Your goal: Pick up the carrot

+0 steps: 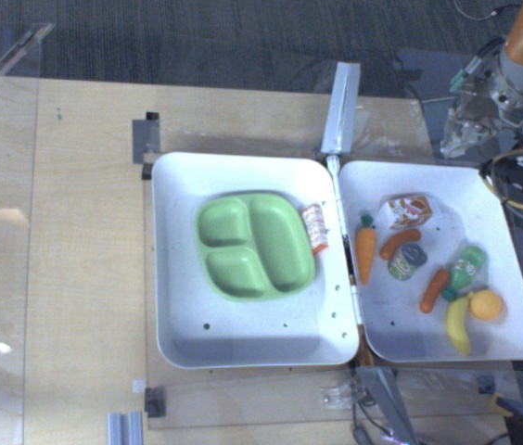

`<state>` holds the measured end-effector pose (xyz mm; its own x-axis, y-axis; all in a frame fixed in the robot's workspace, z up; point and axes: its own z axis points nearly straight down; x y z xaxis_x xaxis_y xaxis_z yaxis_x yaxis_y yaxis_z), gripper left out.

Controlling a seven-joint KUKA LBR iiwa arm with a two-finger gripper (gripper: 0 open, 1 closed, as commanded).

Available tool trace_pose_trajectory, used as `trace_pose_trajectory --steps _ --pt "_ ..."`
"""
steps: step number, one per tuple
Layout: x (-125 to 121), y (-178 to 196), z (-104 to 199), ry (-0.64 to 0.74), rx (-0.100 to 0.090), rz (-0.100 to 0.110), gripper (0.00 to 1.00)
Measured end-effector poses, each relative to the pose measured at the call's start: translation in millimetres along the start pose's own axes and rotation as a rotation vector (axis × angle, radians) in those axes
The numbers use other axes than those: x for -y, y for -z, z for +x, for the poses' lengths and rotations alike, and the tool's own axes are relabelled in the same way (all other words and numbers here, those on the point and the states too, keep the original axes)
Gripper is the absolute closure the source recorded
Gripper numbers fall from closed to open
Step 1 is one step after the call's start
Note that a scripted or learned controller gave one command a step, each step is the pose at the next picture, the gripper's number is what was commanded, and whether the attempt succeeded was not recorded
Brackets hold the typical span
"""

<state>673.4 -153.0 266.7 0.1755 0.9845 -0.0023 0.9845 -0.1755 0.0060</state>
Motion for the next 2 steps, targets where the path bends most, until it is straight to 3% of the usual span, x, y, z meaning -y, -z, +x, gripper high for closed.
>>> trace_pose_trajectory --steps 2 --pt "-3.9 18.7 4.6 0.019 0.003 -0.004 1.0"
